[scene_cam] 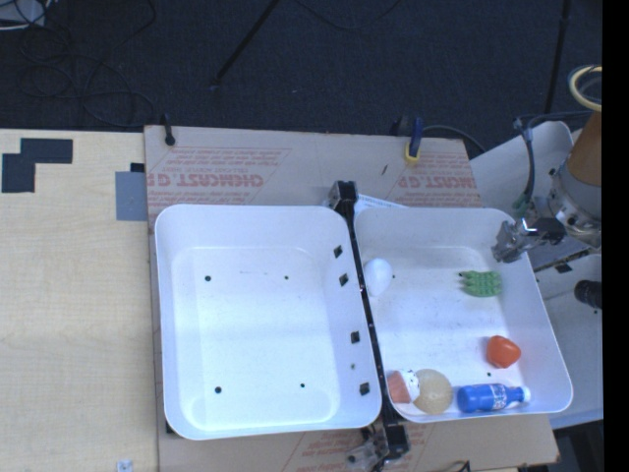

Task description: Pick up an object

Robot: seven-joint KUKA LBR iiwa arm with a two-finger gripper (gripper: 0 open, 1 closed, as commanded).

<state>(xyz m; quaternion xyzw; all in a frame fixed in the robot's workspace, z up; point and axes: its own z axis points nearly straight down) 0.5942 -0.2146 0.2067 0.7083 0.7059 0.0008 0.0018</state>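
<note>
Hidden: the arm [590,155] is cut off at the right edge; whether the hand [513,238] is open or closed cannot be told.
Hand: over the right bin's [550,342] far right rim, nothing seen in it.
Right bin: white ball [377,273] by the divider; green toy [481,283] just below the hand; red-orange lump [502,351]; blue bottle [489,397], cream ball [430,390] and orange piece [398,385] along the near wall.
Left bin [177,313]: smooth white plastic, shallow, rounded corners.
Surface [69,313]: pale wood, with printed cardboard [246,170] beneath the bins.

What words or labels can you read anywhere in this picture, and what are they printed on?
"CHEMCAST. G.P": red print, seen upside down, on the cardboard under the bins, at left.
A second red print on the cardboard, at right behind the right bin: partly covered, looks the same.
Blue bottle: label too small to read.
</note>
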